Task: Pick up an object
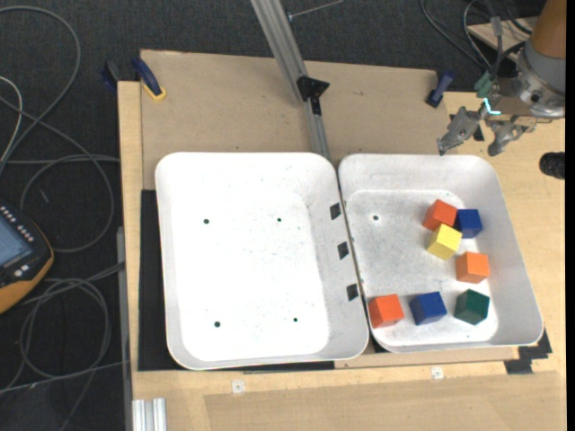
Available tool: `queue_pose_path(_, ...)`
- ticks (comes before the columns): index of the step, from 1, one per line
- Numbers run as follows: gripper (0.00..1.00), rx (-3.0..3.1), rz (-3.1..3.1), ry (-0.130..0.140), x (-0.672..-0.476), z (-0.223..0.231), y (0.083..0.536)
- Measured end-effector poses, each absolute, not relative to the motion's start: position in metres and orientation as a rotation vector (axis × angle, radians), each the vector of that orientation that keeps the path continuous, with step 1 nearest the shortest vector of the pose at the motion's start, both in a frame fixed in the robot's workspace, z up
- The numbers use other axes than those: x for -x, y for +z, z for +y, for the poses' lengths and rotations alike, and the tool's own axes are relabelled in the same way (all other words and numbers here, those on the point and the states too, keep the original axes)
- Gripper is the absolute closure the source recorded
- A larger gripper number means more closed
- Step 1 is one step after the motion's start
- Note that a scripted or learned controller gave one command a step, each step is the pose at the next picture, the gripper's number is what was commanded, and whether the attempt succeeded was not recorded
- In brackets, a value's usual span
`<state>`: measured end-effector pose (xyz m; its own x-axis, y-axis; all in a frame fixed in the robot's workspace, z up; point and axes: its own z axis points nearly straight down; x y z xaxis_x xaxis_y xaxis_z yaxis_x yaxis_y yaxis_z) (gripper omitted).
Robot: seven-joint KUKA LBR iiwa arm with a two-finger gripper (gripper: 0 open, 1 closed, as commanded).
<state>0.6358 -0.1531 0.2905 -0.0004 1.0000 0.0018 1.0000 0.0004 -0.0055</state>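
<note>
Pick not yet begun
Gripper (476,136) hangs spread and empty (above the right bin's (503,187) far rim); the cubes (444,240) lie below it, all untouched.

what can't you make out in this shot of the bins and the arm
- Grey KUKA arm, camera view: cut off by the top right edge above the orange band.
- Two-finger gripper: small and blurred against the bench.
- Small blue cube in the right white bin: left side hidden by the orange cube.
</note>
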Motion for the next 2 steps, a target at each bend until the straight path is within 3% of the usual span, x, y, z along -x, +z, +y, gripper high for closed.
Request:
queue_pose_path(1, 0.0, 2.219, -2.223, 0.001, -0.636, -0.153, 0.293)
queue_pose_path(2, 0.0, 2.217, -2.217, 0.007, -0.634, -0.155, 0.231)
